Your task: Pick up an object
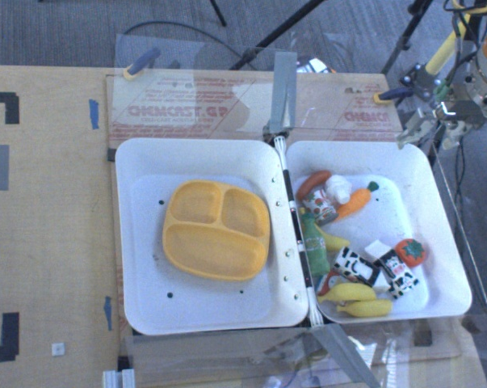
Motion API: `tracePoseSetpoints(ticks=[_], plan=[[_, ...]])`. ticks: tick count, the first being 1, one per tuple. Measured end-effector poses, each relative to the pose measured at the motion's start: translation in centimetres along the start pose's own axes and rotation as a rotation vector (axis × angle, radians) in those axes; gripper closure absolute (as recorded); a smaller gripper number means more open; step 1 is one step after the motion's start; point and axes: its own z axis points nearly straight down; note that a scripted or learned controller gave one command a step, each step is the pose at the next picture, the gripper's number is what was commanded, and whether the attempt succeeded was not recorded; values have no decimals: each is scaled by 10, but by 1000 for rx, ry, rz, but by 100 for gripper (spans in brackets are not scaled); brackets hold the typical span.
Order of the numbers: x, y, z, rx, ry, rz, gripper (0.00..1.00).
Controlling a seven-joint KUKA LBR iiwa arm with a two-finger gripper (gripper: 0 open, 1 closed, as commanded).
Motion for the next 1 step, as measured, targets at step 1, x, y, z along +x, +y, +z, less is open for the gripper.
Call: tracePoseSetpoints(ticks=[1], plan=[[18,-11,139,-1,0,-9,0]])
